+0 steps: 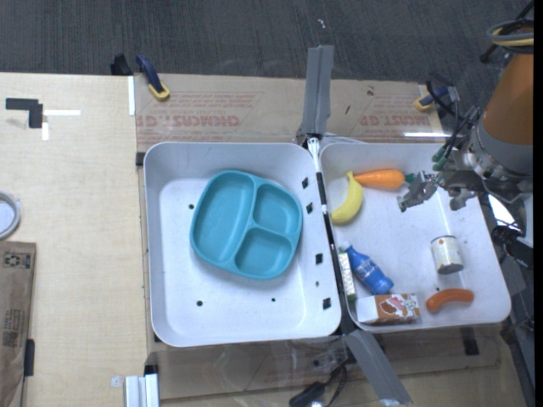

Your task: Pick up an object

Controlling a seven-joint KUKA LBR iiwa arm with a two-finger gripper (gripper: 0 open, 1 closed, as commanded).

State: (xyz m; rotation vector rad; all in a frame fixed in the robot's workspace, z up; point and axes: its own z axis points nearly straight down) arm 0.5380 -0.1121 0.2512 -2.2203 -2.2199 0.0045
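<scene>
The right bin (501, 312) holds a yellow banana (348, 200), an orange carrot (379, 178), a blue bottle (366, 270), a small white can (446, 254), an orange-red sausage (450, 298) and a juice carton (389, 309). My gripper (437, 195) hangs over the bin's upper right part, just right of the carrot's green tip and above the white can. Its fingers stand open with nothing between them.
A blue divided plate (246, 225) lies in the left bin (170, 312). A grey divider (318, 91) runs between the bins. Blue-and-yellow clamps (151, 78) sit on the cardboard behind. A tape roll (7, 217) lies at far left.
</scene>
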